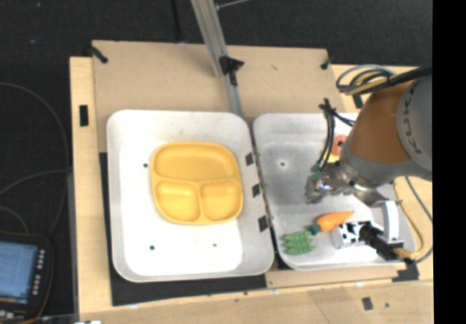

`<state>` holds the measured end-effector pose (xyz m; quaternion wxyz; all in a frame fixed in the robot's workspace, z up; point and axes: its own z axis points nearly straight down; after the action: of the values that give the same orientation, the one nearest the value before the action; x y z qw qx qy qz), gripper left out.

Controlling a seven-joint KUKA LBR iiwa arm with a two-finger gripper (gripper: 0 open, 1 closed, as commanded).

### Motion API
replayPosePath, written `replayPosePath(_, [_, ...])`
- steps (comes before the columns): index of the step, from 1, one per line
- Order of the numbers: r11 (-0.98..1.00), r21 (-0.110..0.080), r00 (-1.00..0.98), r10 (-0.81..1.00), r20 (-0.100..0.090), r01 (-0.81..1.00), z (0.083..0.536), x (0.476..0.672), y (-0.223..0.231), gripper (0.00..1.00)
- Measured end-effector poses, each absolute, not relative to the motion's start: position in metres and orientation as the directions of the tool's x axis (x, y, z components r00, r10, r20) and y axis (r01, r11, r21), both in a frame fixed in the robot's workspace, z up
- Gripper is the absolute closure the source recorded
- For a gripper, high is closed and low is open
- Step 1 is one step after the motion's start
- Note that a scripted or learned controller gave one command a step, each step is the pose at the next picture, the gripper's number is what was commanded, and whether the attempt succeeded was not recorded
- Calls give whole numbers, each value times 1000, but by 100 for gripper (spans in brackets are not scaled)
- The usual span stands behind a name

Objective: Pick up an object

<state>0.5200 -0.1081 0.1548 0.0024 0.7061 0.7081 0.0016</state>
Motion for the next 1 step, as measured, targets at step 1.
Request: replayPosePath(1, [3,7,-3,1000,-2,1000,200,523,-115,100])
